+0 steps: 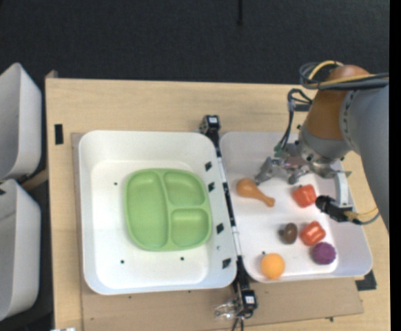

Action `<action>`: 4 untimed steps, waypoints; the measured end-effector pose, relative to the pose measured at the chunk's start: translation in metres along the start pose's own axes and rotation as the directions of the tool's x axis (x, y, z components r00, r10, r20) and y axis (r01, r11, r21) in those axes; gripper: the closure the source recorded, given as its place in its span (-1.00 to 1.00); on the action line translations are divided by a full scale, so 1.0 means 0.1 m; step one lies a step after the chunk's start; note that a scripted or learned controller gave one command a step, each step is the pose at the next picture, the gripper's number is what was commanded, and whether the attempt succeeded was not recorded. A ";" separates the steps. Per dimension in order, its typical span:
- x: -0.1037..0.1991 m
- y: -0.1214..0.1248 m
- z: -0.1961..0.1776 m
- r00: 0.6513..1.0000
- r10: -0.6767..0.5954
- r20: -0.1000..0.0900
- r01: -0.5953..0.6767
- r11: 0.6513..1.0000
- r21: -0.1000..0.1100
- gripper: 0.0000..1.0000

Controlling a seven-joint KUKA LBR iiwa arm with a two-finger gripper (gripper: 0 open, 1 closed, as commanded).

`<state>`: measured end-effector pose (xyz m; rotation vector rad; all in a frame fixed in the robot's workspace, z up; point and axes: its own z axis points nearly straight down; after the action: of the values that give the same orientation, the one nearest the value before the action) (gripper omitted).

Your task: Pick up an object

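My gripper (pixel 279 173) hangs over the back of the right bin (pixel 252 147), its fingers spread open with nothing between them. Just in front and to its left lies an orange drumstick-shaped toy (pixel 254 192). To the gripper's front right sits a red object (pixel 304 196). Further forward lie a small brown object (pixel 289 233), a second red object (pixel 313 233), a purple object (pixel 323 254) and an orange ball (pixel 273 265).
The left bin (pixel 104 150) holds a green divided plate (pixel 167 209). A raised divider with black clips (pixel 224 205) runs between the two bins. The arm's grey body with its orange band (pixel 335 109) stands over the right bin's back right corner.
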<state>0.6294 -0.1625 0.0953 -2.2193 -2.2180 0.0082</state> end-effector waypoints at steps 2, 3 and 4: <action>0.01 -0.01 -0.73 1.000 -0.002 0.000 0.002 1.000 -0.010 1.00; -0.02 -0.07 -1.18 1.000 0.001 0.000 -0.001 1.000 -0.009 1.00; -0.04 -0.06 -1.59 1.000 -0.003 0.000 0.003 1.000 -0.009 1.00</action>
<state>0.6247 -0.1661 0.2544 -2.2205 -2.2259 -0.0016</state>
